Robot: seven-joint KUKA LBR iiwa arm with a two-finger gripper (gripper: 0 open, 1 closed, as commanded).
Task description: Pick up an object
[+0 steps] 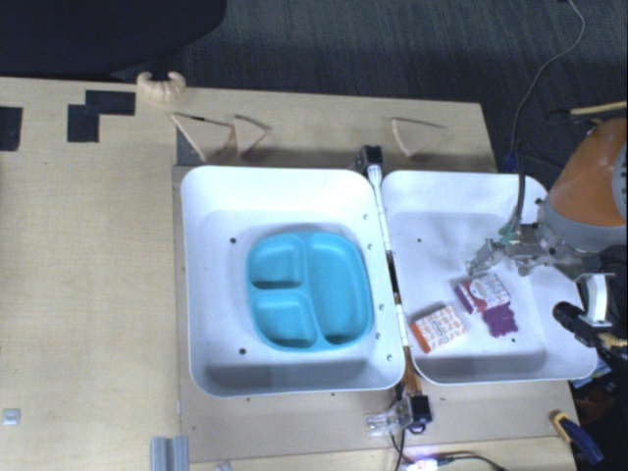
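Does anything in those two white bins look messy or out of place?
Nothing looks spilled or broken. The blue divided tray lies flat in the left bin. In the right bin, an orange-edged packet, a small wrapper and a purple thing lie loosely at odd angles near the gripper.

Grey arm (587, 232) — orange band, thin cable

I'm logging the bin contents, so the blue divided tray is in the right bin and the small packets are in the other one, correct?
Not quite. The camera view shows the blue divided tray in the left bin, not the right one. The small packets lie in the right bin, close to the end effector.
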